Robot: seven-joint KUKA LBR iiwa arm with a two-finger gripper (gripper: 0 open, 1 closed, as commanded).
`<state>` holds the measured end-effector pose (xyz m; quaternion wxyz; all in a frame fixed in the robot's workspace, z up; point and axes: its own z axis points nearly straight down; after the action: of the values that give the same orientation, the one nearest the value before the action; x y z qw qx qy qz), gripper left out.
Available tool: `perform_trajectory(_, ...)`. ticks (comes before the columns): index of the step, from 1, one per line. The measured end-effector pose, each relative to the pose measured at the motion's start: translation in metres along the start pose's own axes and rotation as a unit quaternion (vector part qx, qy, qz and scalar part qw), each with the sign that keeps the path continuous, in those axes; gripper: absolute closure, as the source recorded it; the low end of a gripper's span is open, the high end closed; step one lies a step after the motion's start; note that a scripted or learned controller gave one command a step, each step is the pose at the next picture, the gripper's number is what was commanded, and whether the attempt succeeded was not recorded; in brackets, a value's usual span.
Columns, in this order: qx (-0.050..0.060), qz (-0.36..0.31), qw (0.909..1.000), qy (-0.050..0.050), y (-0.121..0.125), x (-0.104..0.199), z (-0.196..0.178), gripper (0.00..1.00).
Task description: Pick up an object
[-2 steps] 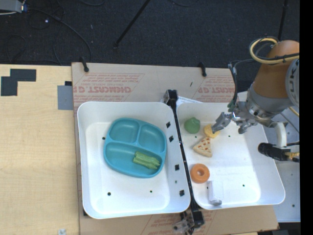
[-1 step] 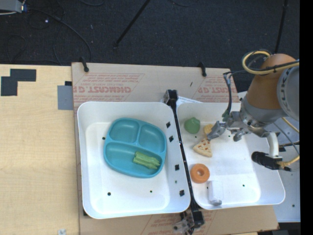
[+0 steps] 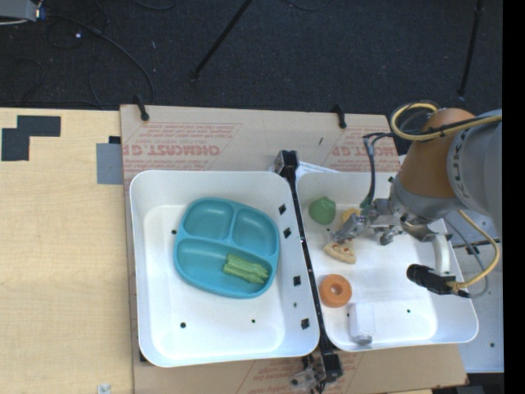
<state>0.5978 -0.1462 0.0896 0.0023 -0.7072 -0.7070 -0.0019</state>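
Grey arm w/ orange band, yellow and black cables looped alongside (metal wrist hardware below).

Gripper fingertips were too small to resolve; arm was cut off at right frame edge.

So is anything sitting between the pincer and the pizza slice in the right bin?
Nothing visible does. The pincer sits just above the pizza slice, with the green fruit off to its left and the orange donut below.
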Motion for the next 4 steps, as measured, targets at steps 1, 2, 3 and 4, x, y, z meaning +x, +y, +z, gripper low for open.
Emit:
perform_trajectory(1, -0.005, 0.0, 1.0, 0.0, 0.003, 0.0, -0.016, 1.0)
perform_trajectory(2, -0.001, 0.0, 1.0, -0.003, 0.007, -0.004, -0.06, 1.0)
perform_trajectory(3, -0.002, -0.001, 1.0, -0.003, 0.009, 0.005, -0.119, 1.0)
perform_trajectory(4, -0.002, 0.0, 1.0, -0.004, 0.006, -0.004, -0.174, 1.0)
